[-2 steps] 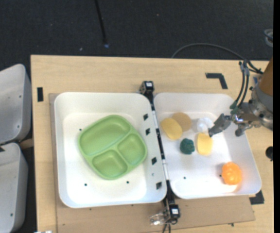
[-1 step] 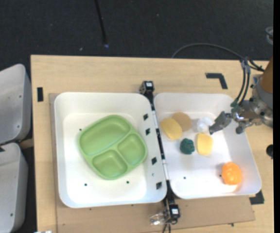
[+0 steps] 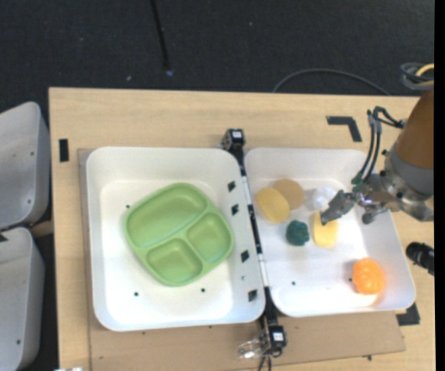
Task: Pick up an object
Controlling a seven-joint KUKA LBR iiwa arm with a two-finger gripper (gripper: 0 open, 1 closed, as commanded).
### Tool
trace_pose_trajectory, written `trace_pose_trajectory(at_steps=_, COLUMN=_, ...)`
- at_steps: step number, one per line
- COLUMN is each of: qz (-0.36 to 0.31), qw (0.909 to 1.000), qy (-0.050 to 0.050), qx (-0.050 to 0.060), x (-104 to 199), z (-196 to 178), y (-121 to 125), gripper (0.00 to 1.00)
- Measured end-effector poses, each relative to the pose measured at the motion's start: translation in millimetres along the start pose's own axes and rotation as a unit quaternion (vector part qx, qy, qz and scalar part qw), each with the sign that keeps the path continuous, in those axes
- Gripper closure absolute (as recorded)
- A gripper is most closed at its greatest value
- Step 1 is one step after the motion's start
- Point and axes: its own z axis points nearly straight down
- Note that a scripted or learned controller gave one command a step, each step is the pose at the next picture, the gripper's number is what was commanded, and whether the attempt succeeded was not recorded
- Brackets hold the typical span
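Two shallow white bins are seen side by side on a pale wooden bench [image 3: 168, 118]. In the left bin [image 3: 107, 284] a green divided plate [image 3: 178, 233] is laid flat, with one large compartment toward the upper left and two smaller ones toward the lower right.

The right bin [image 3: 315, 292] carries several small things. A yellow round piece [image 3: 272, 204] is placed near the bin's left wall, and a tan round piece [image 3: 290, 191] is touching it just behind. A small dark green lump [image 3: 297, 233] is found just below these, and a pale yellow block [image 3: 325, 234] is set just beside it on the right. An orange lump [image 3: 368, 276] is located well apart from the others, near the bin's lower right corner.

The grey arm with its orange band [image 3: 417, 141] is brought in from the right, and the gripper [image 3: 332, 210] is positioned low over the right bin, directly above the upper edge of the pale yellow block. The dark fingers [image 3: 335, 205] are pointed toward the block, but whether they are apart, together or clamped on it cannot be told. Contact between fingers and block cannot be confirmed.

A black cable [image 3: 157, 25] is run across the dark floor behind the bench.
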Motion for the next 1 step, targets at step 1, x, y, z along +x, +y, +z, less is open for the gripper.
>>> trace_pose_trajectory(at_steps=1, qz=0.001, qw=1.0, qy=0.0, qx=0.0, x=-5.2, z=50.4, y=9.0, gripper=0.0)
